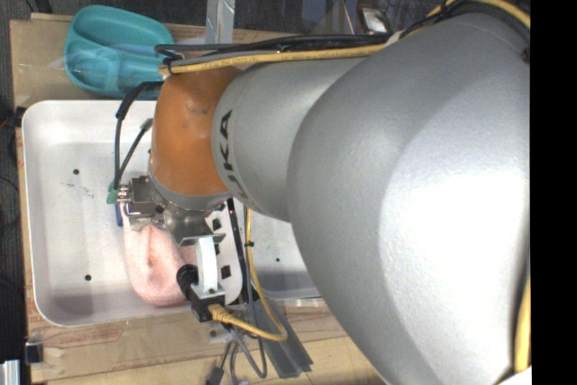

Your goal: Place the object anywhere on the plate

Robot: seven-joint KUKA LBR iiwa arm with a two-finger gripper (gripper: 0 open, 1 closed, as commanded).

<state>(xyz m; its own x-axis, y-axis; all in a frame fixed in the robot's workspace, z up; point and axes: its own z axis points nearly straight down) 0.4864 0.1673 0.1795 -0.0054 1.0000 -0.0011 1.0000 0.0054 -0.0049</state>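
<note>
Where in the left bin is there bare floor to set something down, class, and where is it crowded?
Bare floor runs along the left bin's left wall and far edge, and in the near left corner. It is crowded toward the right, where the arm hangs over the pink object.

Bin's (41,194) left floor open, arm (361,158) overhanging right

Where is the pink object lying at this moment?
In the camera view, the pink object lies in the left white bin, near its front edge, directly below the arm's wrist and partly hidden by it.
</note>
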